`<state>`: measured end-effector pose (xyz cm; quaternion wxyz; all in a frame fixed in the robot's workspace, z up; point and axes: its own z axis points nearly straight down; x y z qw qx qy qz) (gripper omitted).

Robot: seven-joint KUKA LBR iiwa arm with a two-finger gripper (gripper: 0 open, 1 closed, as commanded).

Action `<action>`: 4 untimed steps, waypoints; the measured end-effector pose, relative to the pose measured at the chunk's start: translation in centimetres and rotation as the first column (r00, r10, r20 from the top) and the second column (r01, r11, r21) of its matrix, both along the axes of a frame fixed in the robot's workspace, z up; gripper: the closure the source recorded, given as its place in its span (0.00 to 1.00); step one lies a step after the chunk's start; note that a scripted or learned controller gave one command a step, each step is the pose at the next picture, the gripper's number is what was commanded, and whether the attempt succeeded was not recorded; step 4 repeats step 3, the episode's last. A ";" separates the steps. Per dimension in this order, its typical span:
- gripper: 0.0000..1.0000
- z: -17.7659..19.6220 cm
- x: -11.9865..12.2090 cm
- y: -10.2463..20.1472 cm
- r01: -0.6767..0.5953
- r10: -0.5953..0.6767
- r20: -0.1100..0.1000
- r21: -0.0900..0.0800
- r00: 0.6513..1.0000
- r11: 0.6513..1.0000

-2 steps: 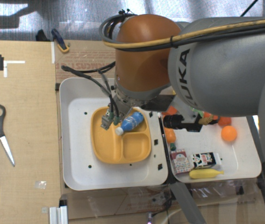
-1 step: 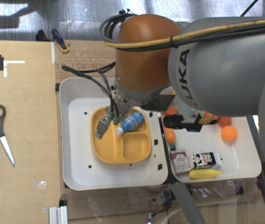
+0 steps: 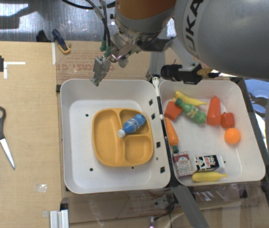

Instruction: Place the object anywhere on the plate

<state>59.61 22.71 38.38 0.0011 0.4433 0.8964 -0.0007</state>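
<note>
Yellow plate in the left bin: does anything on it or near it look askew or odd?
Only a small thing: the blue bottle lies on its side across the yellow plate's dividers, cap toward the plate's middle, so it may roll. The end effector hangs above the left bin's far rim. Nothing looks spilled or damaged.

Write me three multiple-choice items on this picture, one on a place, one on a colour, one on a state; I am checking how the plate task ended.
1. Where does the blue bottle lie?
A. on the yellow plate
B. in the right bin
C. on the bench

2. What colour is the ball in the right bin?
A. green
B. orange
C. blue

3. How does the bottle rest?
A. upright
B. on its side
C. held by the gripper

Answers:
1 A, it lies across the plate's dividers in the left bin.
2 B, the round thing near the right wall is orange.
3 B, it lies lengthwise, white cap lower left, and the gripper is apart from it, above the bin's far rim.
</note>
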 end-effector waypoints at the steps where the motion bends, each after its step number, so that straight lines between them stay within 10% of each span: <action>1: 1.00 0.8 0.1 0.0 -0.001 0.001 0.000 -0.003 1.000 1.000; 2: 1.00 5.1 -6.8 -0.6 -0.137 0.137 -0.002 0.000 0.991 0.991; 4: 1.00 -1.5 -6.6 -0.4 -0.286 0.286 -0.003 0.001 0.958 0.958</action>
